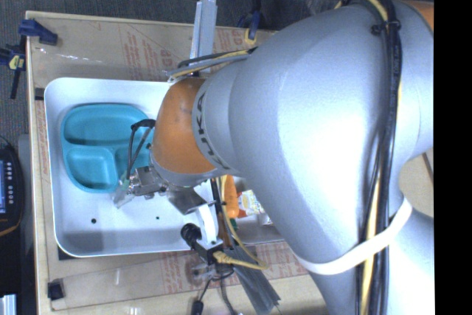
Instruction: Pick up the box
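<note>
From the overhead camera I see my grey arm with its orange band (177,133) sweeping in from the right, so bulky that it covers most of the bench and nearly all of the right-hand bin. Its wrist reaches over the shallow white plastic bin on the left (55,158), and the small metal two-finger gripper (127,192) sits low over that bin's bare floor, just beside the lower edge of a turquoise plastic tray with divided compartments (99,144). I cannot tell from this angle whether the gripper is spread or closed, and I see nothing between its tips, so I would not claim a hold on anything.

The box I am meant to pick up is, I judge, the small printed carton with orange and pale colouring (249,204) peeking out beneath the arm near the seam between the two bins (most of it is hidden, so this identification is tentative). It lies well apart from the gripper, which suggests the gripper is lined up on the wrong spot and would need to move back toward the carton.
</note>
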